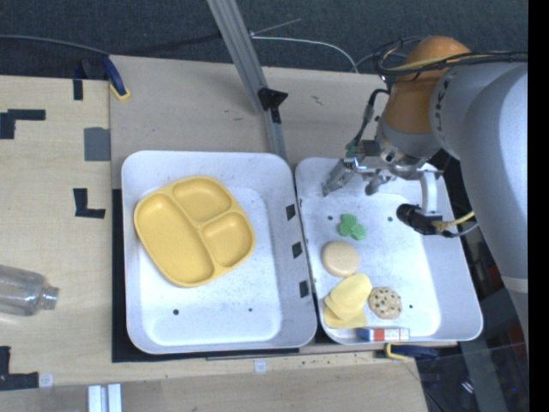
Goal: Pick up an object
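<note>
The light wooden bench point(51, 230) carries everything, and the grey KUKA arm with its orange band point(429, 84) comes in over its upper right corner. Taking the right shallow white bin point(446, 281) as the landmark: the left shallow white bin point(257, 307) sits just beside it, their inner rims touching along the middle. In that left bin, toward its upper left, lies a yellow plastic plate with three compartments point(194, 228), flat and slightly turned. A grey metal rail point(240, 50) slants across the bench above the landmark bin's upper left corner. A clear plastic bottle point(24, 291) lies on its side on the bench, well apart from the landmark bin, past the far side of the left bin.

The two-finger gripper point(349, 181) hangs over the upper left part of the right bin, its dark fingers spread apart with nothing between them.

Inside the right bin, a pale yellow rounded toy piece point(347, 298) sits near the lower left corner. Just above it, touching or nearly so, is a cream round bun-like piece point(340, 257). A small brown chocolate-chip cookie point(385, 302) lies just right of the yellow piece. A small green leafy toy point(351, 227), perhaps broccoli though too small to be sure, lies nearest below the gripper.
</note>
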Available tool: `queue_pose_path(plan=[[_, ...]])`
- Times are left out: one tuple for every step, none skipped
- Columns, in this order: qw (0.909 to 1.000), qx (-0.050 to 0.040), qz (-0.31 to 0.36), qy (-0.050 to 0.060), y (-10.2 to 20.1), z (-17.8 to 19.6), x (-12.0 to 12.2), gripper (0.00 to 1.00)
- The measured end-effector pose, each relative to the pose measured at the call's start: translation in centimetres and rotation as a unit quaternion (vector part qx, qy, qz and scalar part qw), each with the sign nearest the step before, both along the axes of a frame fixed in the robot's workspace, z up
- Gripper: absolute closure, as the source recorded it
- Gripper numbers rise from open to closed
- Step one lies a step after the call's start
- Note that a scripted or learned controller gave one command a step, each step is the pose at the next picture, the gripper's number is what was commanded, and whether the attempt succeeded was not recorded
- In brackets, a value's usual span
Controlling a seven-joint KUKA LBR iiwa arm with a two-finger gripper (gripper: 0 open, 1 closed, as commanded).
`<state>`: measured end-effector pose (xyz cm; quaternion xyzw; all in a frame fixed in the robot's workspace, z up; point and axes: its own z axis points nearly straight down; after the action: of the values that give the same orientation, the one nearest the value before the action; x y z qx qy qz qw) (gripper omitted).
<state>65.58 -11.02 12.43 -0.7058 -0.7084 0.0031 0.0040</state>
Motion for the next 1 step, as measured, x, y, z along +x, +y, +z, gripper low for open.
queue_pose_path(plan=[[1.0000, -0.0012, -0.001, -0.003, 1.98, -3.79, -2.82, 0.00]])
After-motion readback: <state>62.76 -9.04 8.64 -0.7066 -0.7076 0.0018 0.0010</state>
